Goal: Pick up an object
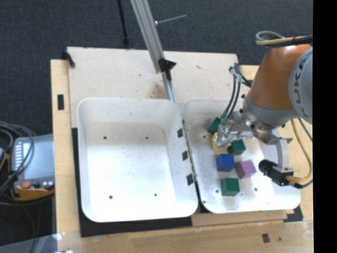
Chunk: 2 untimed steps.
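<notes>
1. We see the gripper (pixel 225 136) low in the right bin (pixel 274 199), among crowded blocks; we cannot tell its state from this slant.
2. We judge a miss likely: the yellow piece (pixel 215 140) sits touching the gripper, a green block (pixel 214 125) just behind and a dark green block (pixel 238 146) beside, so a neighbour could get nudged or wedged.
3. The blue block (pixel 225 162), purple block (pixel 245 168) and another green block (pixel 230 186) lie nearer the front, small, square-edged and matte.
</notes>
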Each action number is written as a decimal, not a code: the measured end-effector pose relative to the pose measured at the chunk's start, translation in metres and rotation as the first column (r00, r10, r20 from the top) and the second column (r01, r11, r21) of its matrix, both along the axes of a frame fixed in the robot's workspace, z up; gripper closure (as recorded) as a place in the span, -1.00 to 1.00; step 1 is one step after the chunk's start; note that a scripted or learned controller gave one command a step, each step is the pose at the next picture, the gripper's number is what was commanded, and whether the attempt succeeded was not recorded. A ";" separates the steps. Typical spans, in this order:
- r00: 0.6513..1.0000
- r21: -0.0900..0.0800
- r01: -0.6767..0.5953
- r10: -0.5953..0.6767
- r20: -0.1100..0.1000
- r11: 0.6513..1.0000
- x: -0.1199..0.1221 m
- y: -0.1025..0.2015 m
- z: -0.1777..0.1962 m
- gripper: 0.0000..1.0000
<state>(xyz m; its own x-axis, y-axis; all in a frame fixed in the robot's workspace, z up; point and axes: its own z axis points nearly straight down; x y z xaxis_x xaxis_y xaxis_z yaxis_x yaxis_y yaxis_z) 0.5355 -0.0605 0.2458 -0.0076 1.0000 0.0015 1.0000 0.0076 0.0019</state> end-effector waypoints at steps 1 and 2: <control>1.000 0.000 0.003 -0.003 -0.002 1.000 -0.005 0.055 -0.003 1.00; 1.000 0.000 0.000 0.000 -0.002 1.000 -0.005 0.101 0.000 1.00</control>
<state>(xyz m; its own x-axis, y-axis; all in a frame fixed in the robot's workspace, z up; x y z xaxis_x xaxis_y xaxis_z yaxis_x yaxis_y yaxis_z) 0.5309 0.0408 0.2459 -0.0072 1.0000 0.0015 1.0000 0.0072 0.0001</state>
